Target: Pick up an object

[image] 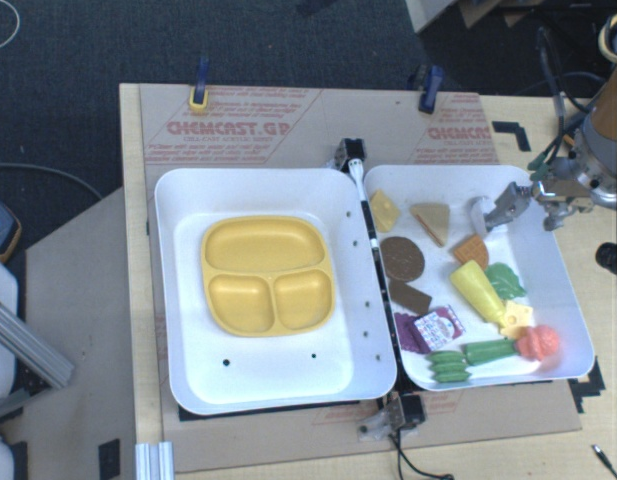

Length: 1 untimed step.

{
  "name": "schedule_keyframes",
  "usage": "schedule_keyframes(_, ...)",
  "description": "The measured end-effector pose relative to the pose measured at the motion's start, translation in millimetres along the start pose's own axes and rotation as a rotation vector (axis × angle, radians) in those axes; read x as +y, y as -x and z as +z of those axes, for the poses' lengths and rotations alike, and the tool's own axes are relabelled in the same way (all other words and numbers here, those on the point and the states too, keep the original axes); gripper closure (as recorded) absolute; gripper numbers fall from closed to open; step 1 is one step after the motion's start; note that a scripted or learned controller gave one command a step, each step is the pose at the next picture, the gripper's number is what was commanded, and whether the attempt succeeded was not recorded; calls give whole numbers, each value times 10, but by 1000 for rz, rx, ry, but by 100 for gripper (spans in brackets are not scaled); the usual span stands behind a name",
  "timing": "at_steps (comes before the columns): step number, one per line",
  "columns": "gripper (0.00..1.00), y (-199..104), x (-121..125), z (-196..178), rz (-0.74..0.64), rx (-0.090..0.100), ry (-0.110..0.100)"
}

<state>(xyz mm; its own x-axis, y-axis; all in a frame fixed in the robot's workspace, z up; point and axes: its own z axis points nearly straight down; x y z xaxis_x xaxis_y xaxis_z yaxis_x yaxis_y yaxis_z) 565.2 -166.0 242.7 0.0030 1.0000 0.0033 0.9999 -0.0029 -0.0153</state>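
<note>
My gripper (529,210) hangs over the far right part of the right bin (573,298), open, with nothing between its fingers. Toy food lies in that bin. Just left of and below the gripper is an orange-brown cracker (470,249). Near it are a tan wedge (431,221), a yellow cheese piece (385,211) and a brown round cookie (401,256). Nearer the front lie a yellow bottle (478,290), a green leafy piece (506,280), a brown slab (410,296), a purple packet (434,326), green pea pods (448,365), a green bean (491,351) and a pink-red fruit (538,342).
The left bin (178,318) holds a yellow divided plate (268,273). A black hinge strip (370,243) runs between the two bins. Blue clamps (429,88) grip the board's far edge. The arm and its cables stand at the right edge (598,158).
</note>
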Motion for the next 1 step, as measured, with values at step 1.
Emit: schedule_keyframes(1, 0, -5, 24, -77, -3, -3, 14)
